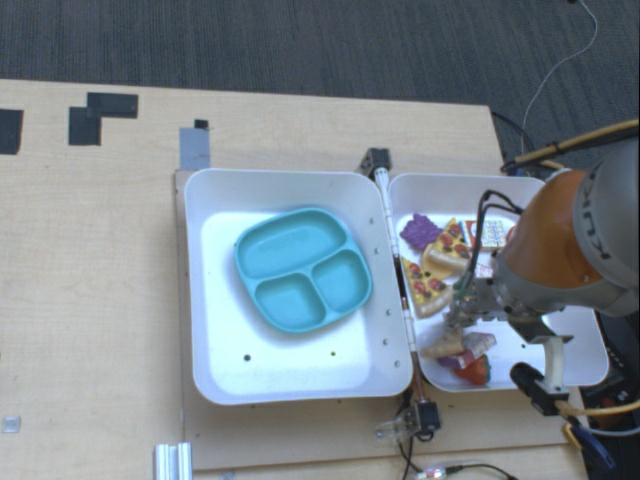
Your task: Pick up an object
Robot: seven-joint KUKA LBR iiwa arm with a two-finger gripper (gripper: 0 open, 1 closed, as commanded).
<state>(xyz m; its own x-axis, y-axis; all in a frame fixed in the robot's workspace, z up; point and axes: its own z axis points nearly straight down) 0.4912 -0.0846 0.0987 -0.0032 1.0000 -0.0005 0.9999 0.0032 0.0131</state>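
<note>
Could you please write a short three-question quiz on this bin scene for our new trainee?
1. True or false: the blue divided plate lies in the left bin.
2. How many compartments does the plate have?
3. The arm reaches over which bin? A) left B) right

Key: 1 true. 2 three. 3 B; the gripper hangs over the toy food there.

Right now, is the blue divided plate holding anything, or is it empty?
Empty. The blue plate lies flat in the left bin, and all three compartments show bare blue.
</note>
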